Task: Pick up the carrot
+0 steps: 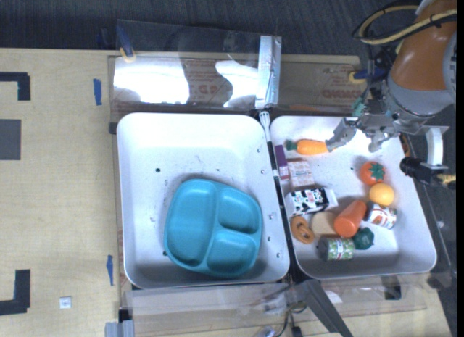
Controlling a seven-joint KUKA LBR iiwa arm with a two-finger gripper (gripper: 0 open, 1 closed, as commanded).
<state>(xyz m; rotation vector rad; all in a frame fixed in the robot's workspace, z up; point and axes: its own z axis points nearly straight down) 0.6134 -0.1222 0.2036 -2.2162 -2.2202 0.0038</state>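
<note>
Foreground: blue divided plate [214, 233] lying in the left bin [138, 183].
Right bin [420, 248]: crowded with small toy foods.
Carrot [310, 147]: orange, lying flat near the right bin's far-left corner.
Gripper [359, 134]: mine, fingers spread apart, holding nothing, one fingertip just beside the carrot's right end.
Tomato [373, 172]: near my gripper.

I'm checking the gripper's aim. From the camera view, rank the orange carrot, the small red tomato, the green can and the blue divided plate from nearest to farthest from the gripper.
1. Orange carrot, just left of the gripper, right bin's far end.
2. Small red tomato, just below the gripper.
3. Green can, right bin's near edge.
4. Blue divided plate, in the left bin.
</note>
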